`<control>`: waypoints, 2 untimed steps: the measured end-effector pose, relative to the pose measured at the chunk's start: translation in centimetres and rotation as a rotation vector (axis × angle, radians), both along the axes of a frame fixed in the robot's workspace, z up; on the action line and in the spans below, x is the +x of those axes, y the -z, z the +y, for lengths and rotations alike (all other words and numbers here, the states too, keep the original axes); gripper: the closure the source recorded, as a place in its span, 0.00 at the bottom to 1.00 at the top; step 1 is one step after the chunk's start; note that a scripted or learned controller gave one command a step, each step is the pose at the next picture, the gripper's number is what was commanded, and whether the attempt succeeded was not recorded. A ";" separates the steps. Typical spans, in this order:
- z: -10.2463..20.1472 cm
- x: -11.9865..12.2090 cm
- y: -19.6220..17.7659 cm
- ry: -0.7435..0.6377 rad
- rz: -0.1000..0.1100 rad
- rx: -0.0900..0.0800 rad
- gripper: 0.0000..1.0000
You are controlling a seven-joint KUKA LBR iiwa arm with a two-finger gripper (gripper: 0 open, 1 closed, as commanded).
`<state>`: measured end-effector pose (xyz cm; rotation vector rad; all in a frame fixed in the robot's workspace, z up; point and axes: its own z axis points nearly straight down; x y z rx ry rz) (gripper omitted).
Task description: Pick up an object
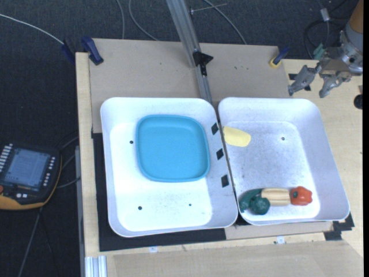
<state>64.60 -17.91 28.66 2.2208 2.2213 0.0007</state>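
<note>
Hovering off the far right corner of the bench [144, 59], my gripper [314, 85] hangs with its two fingers spread and nothing between them, above bare bench just beyond the far rim of the right bin [328, 149] and well apart from everything inside it.

Two shallow white bins sit side by side, their inner rims touching along the middle. The left bin [115, 172] holds one thing, a blue square plate [173, 148], lying flat in its far half; bare white floor runs along its near side and left wall.

The right bin holds four things. One pale yellow piece [237, 137] lies alone close to the left wall, toward the far end. The other three crowd the near edge in a row: a dark green item [254, 203] at the near left corner, a tan roll [276, 197] touching it, and a red item [300, 195] touching the roll's right end. The middle and far right of this bin's floor are open, leaving broad room between the yellow piece and the row.

One grey metal post [183, 25] slants in from the far side toward the seam between the bins. Two blue clamps [92, 49] and one yellow clamp [279, 56] grip the bench's far edge. One handheld control pad [26, 175] lies on the dark floor to the left.
</note>
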 end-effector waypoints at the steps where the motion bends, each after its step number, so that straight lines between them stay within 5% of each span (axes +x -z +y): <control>1: -0.1 -0.3 6.3 0.000 0.005 0.001 0.00; 2: -0.8 -1.1 11.7 0.001 0.005 0.001 0.00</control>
